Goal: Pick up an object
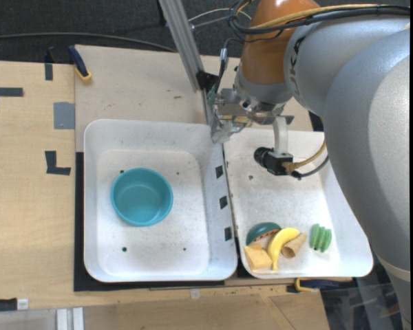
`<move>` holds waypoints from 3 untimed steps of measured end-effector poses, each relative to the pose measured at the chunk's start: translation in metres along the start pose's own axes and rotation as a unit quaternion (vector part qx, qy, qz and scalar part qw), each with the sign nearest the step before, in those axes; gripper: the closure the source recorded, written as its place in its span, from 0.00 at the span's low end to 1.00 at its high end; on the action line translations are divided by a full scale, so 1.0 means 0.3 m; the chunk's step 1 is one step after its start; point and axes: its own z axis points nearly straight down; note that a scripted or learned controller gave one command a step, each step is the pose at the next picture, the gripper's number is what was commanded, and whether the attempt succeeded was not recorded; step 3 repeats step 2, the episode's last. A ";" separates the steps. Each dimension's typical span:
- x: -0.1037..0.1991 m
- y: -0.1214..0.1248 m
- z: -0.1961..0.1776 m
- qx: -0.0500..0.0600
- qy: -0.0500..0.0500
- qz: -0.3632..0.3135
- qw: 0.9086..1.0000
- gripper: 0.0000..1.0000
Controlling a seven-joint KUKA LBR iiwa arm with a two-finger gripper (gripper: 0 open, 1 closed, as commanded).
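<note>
A teal bowl point(142, 196) sits upright in the left bin point(100, 139). At the near end of the right bin point(344, 253) lie a yellow banana point(283, 243), a small green ridged piece point(320, 238), a tan block point(257, 257) and a dark green rounded item point(262, 232), packed close together. My gripper point(220, 130) hangs over the far end of the divider between the two bins, well away from all of these. I see nothing held in it.
The arm's orange band point(275, 40) and grey body cover the right side of the view. A black fitting with a cable point(274, 161) hangs over the right bin's far half. A slanted metal bar point(181, 36) rises behind the bins. A yellow-blue clamp point(80, 64) lies on the bench at the far left.
</note>
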 end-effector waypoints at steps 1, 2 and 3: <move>0.150 0.059 -0.024 0.000 0.000 0.000 1.000 1.00; 0.138 0.057 -0.023 0.001 -0.002 0.002 1.000 0.00; 0.138 0.057 -0.023 0.001 -0.002 0.002 1.000 0.00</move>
